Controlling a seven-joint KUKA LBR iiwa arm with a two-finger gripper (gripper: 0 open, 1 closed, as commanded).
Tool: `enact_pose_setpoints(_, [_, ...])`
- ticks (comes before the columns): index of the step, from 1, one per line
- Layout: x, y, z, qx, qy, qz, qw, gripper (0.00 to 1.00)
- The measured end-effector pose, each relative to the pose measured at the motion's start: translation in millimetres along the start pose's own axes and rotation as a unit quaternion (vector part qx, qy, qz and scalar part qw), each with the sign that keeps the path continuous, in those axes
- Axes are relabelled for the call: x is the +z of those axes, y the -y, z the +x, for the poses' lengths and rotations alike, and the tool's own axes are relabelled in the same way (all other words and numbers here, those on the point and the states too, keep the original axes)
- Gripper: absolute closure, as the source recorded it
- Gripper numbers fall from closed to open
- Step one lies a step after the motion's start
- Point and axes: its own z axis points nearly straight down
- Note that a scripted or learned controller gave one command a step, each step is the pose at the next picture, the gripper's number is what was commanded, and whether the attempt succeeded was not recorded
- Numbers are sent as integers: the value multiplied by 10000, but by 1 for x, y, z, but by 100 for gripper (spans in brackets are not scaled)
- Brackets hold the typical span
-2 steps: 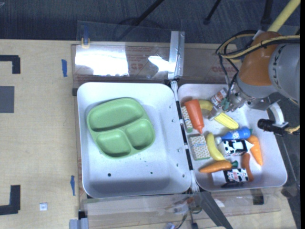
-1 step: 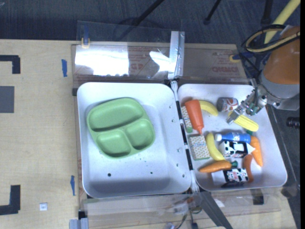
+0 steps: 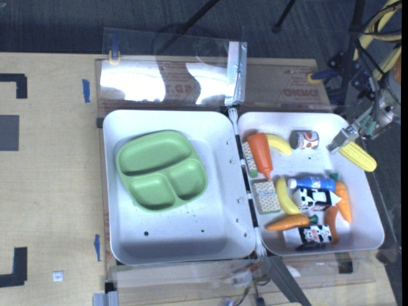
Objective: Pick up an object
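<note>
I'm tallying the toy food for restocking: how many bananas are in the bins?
2. One banana lies near the right bin's back, beside the upright orange carrot. The other banana lies mid-bin, left of the blue bottle. More may be hidden under the pile.

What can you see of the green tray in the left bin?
The green tray is a light green divided plate that looks like matte plastic, with rounded corners. It has three compartments: one long one along the far side and two smaller ones nearer the camera. It lies flat and slightly skewed on the floor of the left bin, upper left of centre. Nothing sits in it.
</note>
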Motion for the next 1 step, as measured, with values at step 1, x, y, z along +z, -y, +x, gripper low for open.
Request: enact_pose_setpoints(1, [55,-49,47,993,-18,17,9951,100])
